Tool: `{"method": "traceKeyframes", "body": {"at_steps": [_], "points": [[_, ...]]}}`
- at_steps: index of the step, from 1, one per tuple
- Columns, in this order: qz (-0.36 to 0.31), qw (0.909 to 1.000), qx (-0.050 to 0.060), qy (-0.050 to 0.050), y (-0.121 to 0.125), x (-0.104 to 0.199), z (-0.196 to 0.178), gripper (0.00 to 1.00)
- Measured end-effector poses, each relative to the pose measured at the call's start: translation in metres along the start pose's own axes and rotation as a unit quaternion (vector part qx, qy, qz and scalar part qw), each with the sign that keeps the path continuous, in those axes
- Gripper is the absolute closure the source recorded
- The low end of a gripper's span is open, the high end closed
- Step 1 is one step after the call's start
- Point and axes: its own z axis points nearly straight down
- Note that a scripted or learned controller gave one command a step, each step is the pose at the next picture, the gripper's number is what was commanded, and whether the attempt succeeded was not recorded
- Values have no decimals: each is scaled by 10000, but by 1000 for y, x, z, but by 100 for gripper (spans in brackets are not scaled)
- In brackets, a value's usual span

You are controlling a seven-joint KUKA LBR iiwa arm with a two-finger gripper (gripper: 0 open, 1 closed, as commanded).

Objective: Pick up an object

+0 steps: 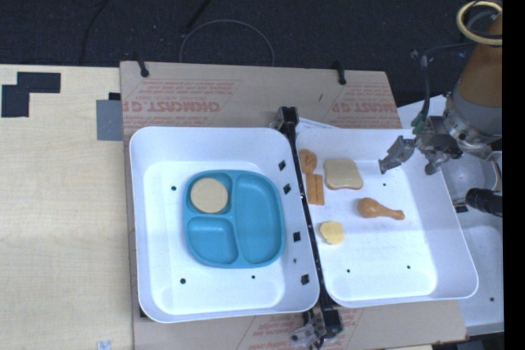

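The claw hangs over the right bin's far right corner, seemingly spread wide and holding nothing. The drumstick lies lower-left of it, long axis roughly left-right.

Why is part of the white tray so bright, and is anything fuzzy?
In the camera view, light glares off the right bin, washing out its floor; the gripper looks slightly soft; the blue plate and the toast are sharp, with only faint shadows.
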Motion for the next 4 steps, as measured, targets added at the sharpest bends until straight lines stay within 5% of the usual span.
{"method": "traceKeyframes", "body": {"at_steps": [1,4], "points": [[-7,10000,-61,-12,2,0,-7,0],[-1,10000,-46,-6,1,8,152,0]]}}
